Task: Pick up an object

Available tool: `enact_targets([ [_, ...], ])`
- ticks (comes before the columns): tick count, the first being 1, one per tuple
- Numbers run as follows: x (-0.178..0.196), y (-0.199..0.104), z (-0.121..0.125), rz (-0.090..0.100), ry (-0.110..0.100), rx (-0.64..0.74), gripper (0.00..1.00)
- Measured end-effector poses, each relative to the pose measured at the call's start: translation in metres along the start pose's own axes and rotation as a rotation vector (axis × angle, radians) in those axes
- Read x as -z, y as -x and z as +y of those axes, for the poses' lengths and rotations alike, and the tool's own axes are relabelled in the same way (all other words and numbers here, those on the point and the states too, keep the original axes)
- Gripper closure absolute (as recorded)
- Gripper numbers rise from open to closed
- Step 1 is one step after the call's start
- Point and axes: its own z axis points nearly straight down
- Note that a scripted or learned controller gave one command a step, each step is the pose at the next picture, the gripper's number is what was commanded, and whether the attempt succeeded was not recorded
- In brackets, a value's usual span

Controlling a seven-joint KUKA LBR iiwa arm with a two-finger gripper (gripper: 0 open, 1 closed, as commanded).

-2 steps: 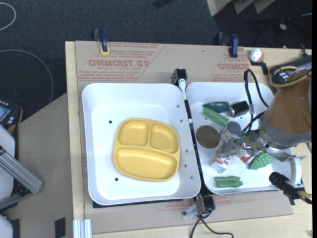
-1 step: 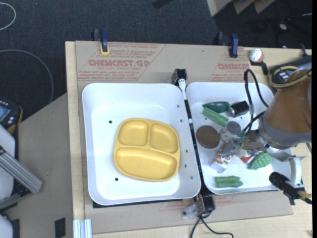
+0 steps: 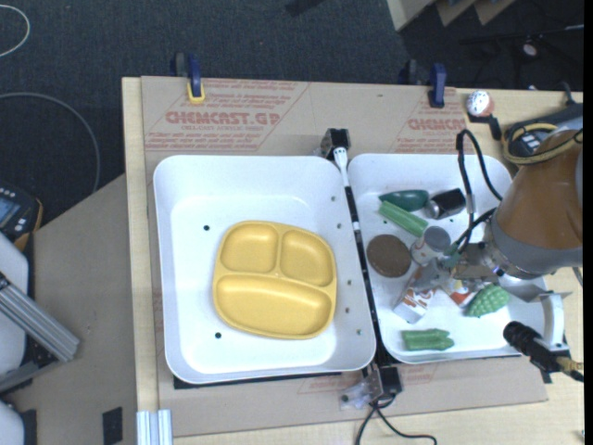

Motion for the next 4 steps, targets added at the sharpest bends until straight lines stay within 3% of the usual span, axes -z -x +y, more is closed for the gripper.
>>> enact_targets([
  [3,0.000,0.000,0.000,0.000,0.000,0.000,0.00],
  [4,0.204,-0.067,0.002,-0.002,0.019,0.010,0.00],
])
